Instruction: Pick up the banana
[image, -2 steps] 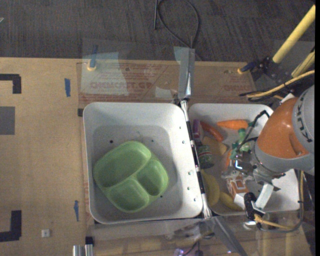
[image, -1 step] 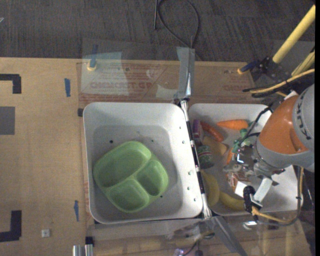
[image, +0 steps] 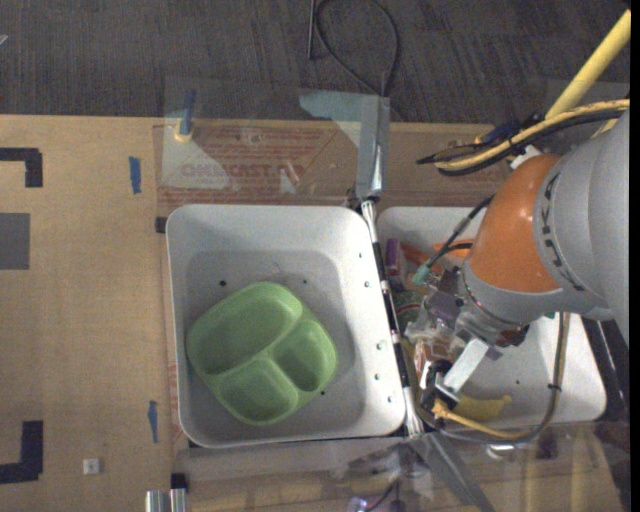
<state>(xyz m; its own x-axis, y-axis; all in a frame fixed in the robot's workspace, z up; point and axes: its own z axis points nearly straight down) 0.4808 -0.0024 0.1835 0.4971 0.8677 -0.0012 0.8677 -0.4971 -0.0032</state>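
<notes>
**Arm low over the right bin, banana at its near edge**

On the wooden bench (image: 80, 300), the left bin (image: 190, 240) holds a green divided plate (image: 260, 350), lying flat towards its near left corner. The right bin (image: 580, 390) carries a jumble of small items (image: 405, 290) along its left wall. The gripper (image: 432, 325) hangs over that jumble, mostly hidden under the wrist, so whether it is open or closed, or has hold of anything, cannot be told. The banana (image: 492, 407) lies just to its right, by the bin's near edge, partly covered. The arm (image: 560, 230) fills the space above the bin.
</notes>
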